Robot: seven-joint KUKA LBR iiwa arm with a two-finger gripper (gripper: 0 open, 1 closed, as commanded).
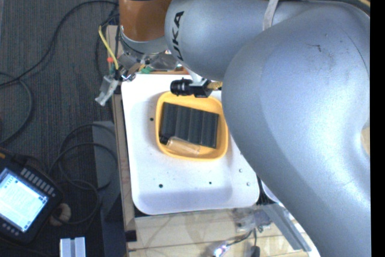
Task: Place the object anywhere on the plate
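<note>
A large grey arm [289, 99] with an orange band fills the right and top of the view from above. Its pincer [113, 82] hangs at the far left corner of a white bin [180, 189], right over the rim, with grey carpet [48, 39] beyond it. Wires and the wrist crowd the pincer, so it is not possible to tell whether it is open or closed, and nothing can be seen gripped in it.

Down and to the right of the pincer, near but apart from it, a yellow plate [161, 129] sits inside the bin. A dark ribbed block [189, 123] lies flat on the plate and covers most of it. An amber tube [183, 145] lies on its side on the plate, just beside the block's edge that is farther from the pincer.

Well below the pincer, on the floor at the view's lower left, lies a handheld screen [21, 198], lit up.
</note>
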